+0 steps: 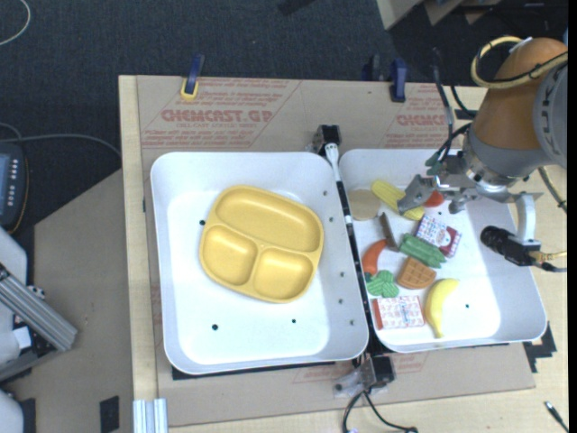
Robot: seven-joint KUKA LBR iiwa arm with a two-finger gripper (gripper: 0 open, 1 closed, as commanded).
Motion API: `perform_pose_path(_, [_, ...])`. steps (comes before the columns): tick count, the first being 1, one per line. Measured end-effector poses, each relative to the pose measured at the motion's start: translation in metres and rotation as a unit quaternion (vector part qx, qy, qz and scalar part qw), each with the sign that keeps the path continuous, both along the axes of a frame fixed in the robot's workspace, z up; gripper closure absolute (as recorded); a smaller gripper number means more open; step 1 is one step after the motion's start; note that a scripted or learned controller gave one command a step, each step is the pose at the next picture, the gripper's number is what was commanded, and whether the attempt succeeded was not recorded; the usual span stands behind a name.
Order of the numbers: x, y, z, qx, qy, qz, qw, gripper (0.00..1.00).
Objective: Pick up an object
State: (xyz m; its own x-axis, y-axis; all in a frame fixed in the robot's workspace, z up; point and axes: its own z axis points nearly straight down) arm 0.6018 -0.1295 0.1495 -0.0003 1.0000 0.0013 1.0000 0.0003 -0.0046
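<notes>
We see the gripper (436, 190) low over the right bin (505, 323) | fingers: we cannot tell their state | yellow corn piece (389, 193) just left of them, red toy (434, 200) beneath | yellow tray (261, 243) in left bin (180, 287)

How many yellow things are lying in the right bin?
2. A banana lies near the front edge of the right bin, beside a red-and-white card. A smaller yellow piece lies near the back, left of the gripper. The arm may hide more.
</notes>
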Motion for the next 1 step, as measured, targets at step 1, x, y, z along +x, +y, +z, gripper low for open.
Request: perform_pose_path(1, [0.0042,0.0025,-0.0441,0.0001,0.0,0.001,1.0,0.0])
